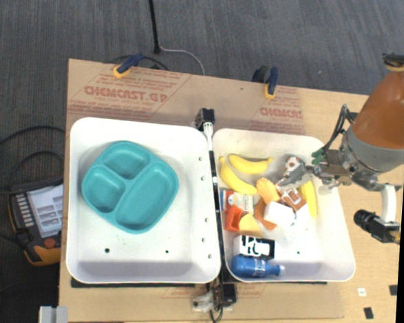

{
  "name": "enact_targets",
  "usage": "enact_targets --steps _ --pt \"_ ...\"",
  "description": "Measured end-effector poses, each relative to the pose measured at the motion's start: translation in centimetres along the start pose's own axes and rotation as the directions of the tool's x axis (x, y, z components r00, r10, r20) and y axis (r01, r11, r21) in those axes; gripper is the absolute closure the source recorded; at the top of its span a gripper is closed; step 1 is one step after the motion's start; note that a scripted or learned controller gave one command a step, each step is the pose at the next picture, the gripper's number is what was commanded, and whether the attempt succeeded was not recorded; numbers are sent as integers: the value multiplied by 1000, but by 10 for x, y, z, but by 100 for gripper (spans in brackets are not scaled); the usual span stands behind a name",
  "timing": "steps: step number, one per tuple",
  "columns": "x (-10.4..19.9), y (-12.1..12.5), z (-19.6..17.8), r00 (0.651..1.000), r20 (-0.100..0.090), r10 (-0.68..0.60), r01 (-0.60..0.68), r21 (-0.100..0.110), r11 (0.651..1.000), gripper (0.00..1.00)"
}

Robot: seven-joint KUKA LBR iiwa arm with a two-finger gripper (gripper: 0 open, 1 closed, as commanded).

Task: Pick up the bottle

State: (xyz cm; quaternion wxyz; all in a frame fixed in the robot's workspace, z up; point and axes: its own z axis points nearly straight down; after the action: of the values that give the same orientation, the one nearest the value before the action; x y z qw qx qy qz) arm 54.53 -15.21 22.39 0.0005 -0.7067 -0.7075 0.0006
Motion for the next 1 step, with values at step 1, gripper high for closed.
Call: enact_targets --steps 1 --pt "-60 -30 -49 998 3 -67 67 -2 998 0"
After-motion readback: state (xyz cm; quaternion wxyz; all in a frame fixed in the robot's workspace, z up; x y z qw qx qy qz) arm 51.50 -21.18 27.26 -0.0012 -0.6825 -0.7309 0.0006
